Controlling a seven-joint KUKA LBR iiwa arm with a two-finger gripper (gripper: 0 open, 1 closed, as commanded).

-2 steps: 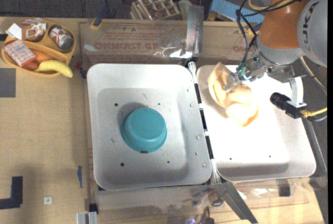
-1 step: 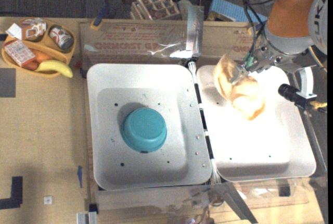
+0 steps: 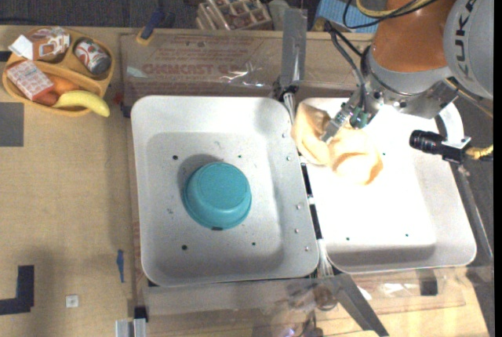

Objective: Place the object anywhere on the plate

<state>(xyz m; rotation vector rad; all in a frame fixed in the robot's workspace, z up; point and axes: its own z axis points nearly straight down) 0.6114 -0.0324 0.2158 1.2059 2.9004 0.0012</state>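
Right bin (image 3: 408,226): end effector (image 3: 345,124) over bread (image 3: 357,163).

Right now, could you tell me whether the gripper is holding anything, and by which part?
It cannot be told: the gripper is over a blurred pale orange object in the right bin, but the glare hides any grasp.

teal plate (image 3: 218,194) open from above, bare bin floor (image 3: 259,139) around it

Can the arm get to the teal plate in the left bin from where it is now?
Probably yes. The teal plate lies upside down and alone in the left bin, with nothing over it. The arm hangs over the right bin, beside pale, blurred objects; only the bins' low rims lie between.
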